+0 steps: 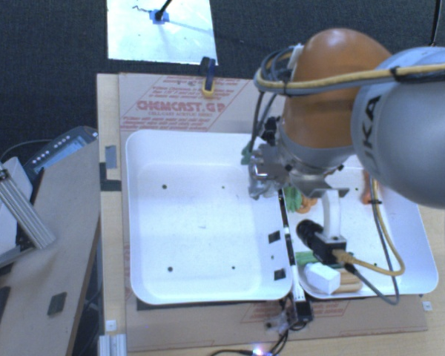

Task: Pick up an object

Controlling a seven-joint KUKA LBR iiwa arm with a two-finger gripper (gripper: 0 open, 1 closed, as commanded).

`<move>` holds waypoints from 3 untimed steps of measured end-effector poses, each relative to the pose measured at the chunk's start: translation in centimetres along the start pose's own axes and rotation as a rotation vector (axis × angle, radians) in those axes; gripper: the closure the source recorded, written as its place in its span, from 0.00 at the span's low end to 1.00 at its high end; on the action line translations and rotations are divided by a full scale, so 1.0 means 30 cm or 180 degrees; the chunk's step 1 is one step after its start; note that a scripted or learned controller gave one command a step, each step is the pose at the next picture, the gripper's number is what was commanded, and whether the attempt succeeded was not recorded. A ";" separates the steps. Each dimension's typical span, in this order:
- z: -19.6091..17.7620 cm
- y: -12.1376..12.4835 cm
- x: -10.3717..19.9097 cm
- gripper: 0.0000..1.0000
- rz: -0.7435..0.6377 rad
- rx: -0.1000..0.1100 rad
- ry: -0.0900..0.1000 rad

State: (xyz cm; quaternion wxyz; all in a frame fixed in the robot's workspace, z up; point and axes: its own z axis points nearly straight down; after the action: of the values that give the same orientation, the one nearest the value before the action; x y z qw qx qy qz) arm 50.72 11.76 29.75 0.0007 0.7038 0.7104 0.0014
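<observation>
The grey arm with its orange band hangs over the right bin (423, 269) and covers most of it. My gripper (259, 175) is low at the inner edge between the two bins, its metal end just over the left bin's right wall. A small green piece (246, 154) shows beside it; whether it is held is unclear. In the right bin's front corner lie a white block (322, 277), a green object (304, 258) and a tan stick (348, 285). Orange and green bits (308, 197) peek out under the wrist.
The left bin (170, 221) has a bare white floor with a few dark dots. A yellow cable (371, 269) loops from a black fitting (317, 239) over the right bin. An orange item (366, 191) shows behind the arm. A grey device (59, 148) sits off the bench's left.
</observation>
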 end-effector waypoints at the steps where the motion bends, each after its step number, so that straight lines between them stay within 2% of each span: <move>1: -0.213 -0.064 0.314 1.00 -0.0011 -0.0011 0.0011; 2: -0.194 -0.065 0.126 1.00 0.0039 0.0007 -0.0005; 3: 0.130 -0.072 0.355 1.00 0.0001 0.0031 -0.0005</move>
State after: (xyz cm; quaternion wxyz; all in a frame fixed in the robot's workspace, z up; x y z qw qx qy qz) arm 48.49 22.40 25.86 -0.0022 0.7039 0.7103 -0.0027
